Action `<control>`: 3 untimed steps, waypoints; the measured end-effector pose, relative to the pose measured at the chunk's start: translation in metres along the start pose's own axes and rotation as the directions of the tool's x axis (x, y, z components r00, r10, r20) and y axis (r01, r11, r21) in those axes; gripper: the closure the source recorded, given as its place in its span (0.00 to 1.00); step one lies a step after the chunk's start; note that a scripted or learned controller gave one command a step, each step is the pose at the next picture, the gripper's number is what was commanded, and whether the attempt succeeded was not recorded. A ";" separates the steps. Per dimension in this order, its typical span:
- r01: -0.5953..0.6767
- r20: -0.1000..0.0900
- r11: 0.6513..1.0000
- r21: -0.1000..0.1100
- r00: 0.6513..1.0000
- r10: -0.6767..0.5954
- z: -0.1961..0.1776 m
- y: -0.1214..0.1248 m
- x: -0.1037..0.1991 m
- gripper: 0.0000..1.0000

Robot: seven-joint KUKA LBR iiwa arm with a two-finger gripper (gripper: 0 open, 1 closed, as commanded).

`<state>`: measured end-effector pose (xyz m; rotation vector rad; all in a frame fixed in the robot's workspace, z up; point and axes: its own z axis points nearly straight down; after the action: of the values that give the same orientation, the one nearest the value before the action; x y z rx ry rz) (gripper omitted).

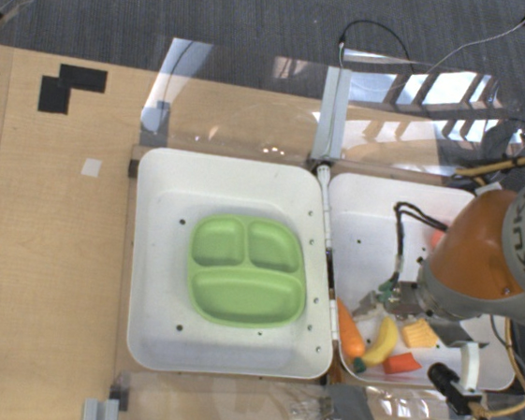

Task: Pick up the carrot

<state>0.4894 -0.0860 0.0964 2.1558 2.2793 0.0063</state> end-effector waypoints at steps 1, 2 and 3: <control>-0.195 -0.002 0.981 -0.006 0.981 0.195 0.006 0.001 0.001 0.00; -0.137 0.002 0.991 -0.010 0.991 0.137 0.005 0.002 0.001 0.00; 0.039 0.007 0.999 -0.018 0.999 -0.039 0.005 0.004 0.000 0.00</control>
<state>0.4938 -0.0857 0.0916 2.0991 2.3077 0.0191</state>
